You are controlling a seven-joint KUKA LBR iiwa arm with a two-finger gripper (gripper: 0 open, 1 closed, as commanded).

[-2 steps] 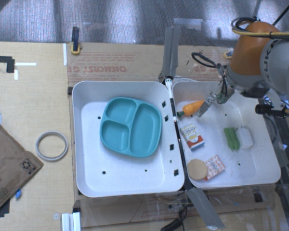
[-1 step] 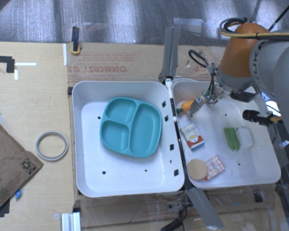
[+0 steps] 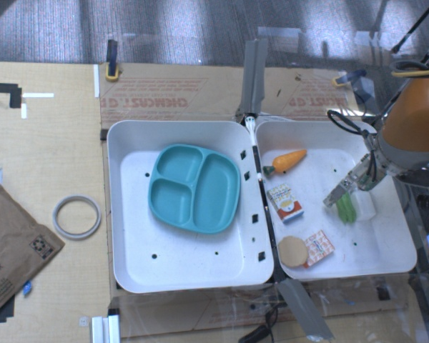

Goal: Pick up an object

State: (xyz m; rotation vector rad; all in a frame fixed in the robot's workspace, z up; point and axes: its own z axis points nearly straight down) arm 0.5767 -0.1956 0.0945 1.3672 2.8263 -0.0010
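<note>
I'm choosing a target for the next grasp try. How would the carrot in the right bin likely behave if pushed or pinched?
The carrot is tapered and rounded, so it would probably roll or swing round its thin end if pushed. It looks like a smooth toy, likely light and stiff, and may slip out of a pinch on the taper. It lies apart from the other items, so a nudge should disturb little else.

We seem to be in a robotics lab: two white bins sit on cardboard sheeting mid-frame, a tape roll lies on the plywood bench at left, and cables trail at upper right.
</note>
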